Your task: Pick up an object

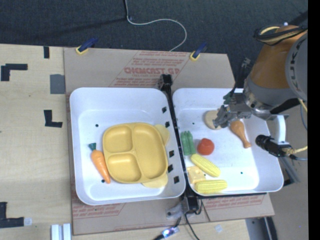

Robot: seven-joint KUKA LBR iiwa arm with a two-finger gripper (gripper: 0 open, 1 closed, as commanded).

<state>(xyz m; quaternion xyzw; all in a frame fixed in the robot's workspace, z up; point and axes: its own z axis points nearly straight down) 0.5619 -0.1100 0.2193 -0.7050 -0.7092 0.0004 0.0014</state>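
Tan plastic drumstick (240, 132) lies just beside my gripper (222, 115), lowered for grasping; jaw state unclear.

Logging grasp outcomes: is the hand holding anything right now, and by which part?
Cannot be told. The hand sits low in the right bin, over the beige piece and next to the chicken drumstick, but no grip is visible.

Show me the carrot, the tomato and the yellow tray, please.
carrot (100, 166), camera view, middle of its orange body
tomato (205, 146), camera view, its red middle
yellow tray (134, 151), camera view, the ridge between compartments
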